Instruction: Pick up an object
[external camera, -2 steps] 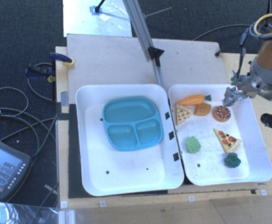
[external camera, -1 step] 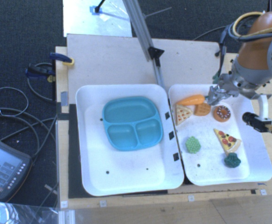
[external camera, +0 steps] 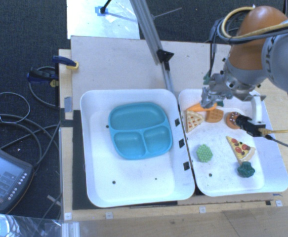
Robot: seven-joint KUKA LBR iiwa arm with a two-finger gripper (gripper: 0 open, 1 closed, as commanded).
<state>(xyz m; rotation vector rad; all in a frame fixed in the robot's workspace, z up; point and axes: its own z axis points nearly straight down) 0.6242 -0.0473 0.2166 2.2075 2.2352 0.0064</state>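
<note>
My gripper hangs low over the far part of the right bin, right above an orange piece and a round waffle-like cookie. A pizza slice lies just left of them. A brown donut sits to the right, partly behind a black cable plug. Nearer the front lie a green broccoli-like lump, a second pizza slice and a dark green piece. Nothing is seen between the gripper's tips.
The left bin holds a blue divided plate. A metal pole slants down to the seam between the bins. A blue clamp, cables and a pendant lie off the bench's left.
</note>
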